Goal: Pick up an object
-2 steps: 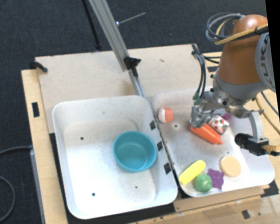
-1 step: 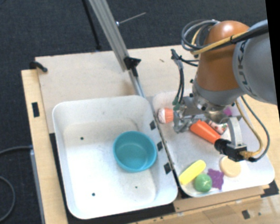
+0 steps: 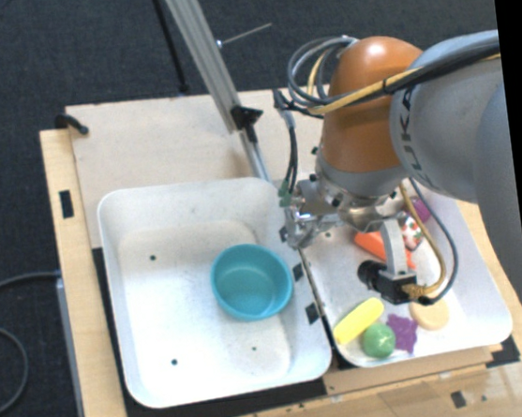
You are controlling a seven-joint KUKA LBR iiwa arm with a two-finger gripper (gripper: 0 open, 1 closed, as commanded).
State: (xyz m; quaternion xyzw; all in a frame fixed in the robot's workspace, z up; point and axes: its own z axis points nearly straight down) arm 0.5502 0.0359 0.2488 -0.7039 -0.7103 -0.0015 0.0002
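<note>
While the grey arm (image 3: 449, 123) reaches in from the view's right, we see its gripper (image 3: 299, 225) low over the seam where the two white bins meet. We cannot tell whether it is spread or pressed together, since the wrist blocks it. Closest pickable thing is the blue bowl (image 3: 251, 282), just below and to the view's left of the gripper in the left bin (image 3: 136, 265). It sits upright, open side up, near the gripper but apart from it. The other objects lie below and to the view's right of the gripper, in the right bin (image 3: 485, 303). An orange piece (image 3: 369, 242) is nearest, partly under the wrist. Farther down, a tilted yellow oblong (image 3: 358, 319) touches a green ball (image 3: 378, 340). A purple piece (image 3: 404, 332) is just beside the ball, with a tan round piece (image 3: 433, 315) next to that. We also note a small multi-coloured item (image 3: 413, 231) beyond the orange piece, too hidden to name.
</note>
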